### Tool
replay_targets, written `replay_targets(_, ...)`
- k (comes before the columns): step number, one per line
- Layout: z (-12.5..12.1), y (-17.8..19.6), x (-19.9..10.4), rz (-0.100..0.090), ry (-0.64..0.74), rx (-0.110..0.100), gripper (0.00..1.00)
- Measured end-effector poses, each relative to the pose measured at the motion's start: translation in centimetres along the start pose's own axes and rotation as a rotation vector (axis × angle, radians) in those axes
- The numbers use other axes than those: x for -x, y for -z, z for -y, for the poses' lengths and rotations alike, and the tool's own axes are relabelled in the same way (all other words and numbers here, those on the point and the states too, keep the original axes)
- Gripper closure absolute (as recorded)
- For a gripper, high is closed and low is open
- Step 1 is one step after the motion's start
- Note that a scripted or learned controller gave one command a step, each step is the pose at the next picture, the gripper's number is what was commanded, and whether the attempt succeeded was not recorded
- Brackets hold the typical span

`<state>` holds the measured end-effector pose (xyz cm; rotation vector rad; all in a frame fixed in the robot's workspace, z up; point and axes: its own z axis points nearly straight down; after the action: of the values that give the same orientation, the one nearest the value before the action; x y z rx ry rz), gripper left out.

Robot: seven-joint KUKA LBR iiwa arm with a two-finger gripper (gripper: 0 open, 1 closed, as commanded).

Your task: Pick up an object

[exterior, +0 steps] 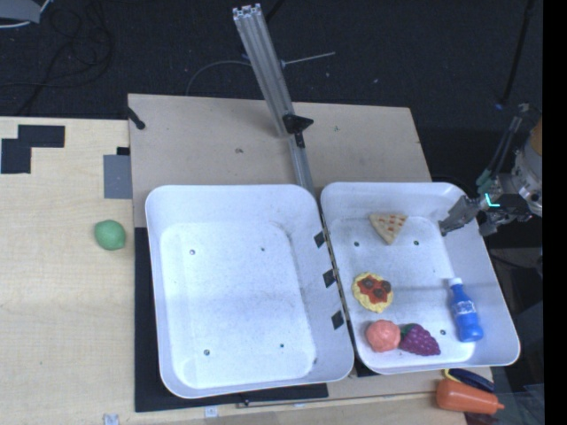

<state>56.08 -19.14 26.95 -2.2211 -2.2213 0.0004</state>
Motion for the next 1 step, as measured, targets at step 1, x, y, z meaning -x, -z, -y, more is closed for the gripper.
replay_targets(1,0.00,-0.01,0.00,0.000,0.000,0.000,0.00)
